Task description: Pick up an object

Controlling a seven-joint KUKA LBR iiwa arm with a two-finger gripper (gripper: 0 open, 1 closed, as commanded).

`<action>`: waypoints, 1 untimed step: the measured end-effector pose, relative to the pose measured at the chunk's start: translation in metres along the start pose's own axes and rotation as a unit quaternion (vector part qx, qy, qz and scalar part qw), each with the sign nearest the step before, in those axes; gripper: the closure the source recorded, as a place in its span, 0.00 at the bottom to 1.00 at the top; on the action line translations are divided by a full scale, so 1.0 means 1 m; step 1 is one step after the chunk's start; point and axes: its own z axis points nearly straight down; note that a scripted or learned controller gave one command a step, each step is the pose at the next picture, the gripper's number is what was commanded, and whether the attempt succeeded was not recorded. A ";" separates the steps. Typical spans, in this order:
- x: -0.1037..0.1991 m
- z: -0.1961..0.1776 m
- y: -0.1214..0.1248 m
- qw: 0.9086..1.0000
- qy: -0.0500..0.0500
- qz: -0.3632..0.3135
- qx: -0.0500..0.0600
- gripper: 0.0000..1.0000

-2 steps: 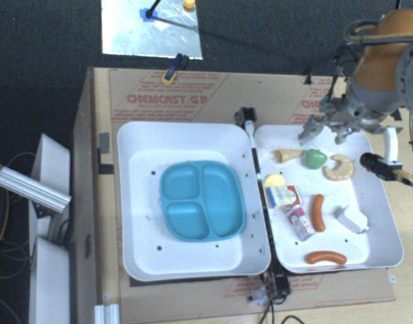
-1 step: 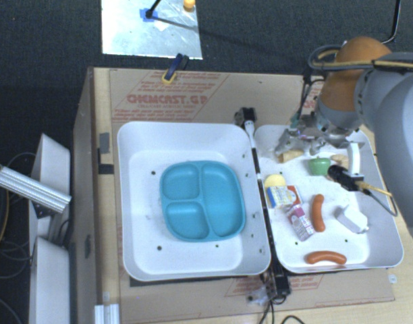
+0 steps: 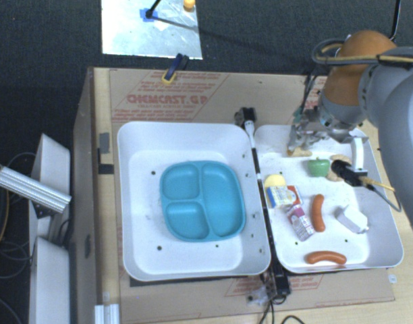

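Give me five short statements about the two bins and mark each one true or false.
1. The blue plate lies in the left bin. True.
2. Two sausages lie in the right bin. True.
3. The gripper hangs over the left bin. False: it is at the right bin's far edge.
4. The green object lies on the plate. False: it lies in the right bin.
5. The plate has one compartment. False: it has three.

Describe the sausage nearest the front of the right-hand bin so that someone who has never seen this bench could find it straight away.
Start at the right bin, the one without the blue divided plate. Go to its front wall, nearest the camera: the sausage lies there, lengthwise along that edge. The other sausage lies farther back, pointing front to back beside a small packet.
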 end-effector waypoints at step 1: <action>0.036 -0.078 -0.052 1.000 0.002 0.001 0.003 1.00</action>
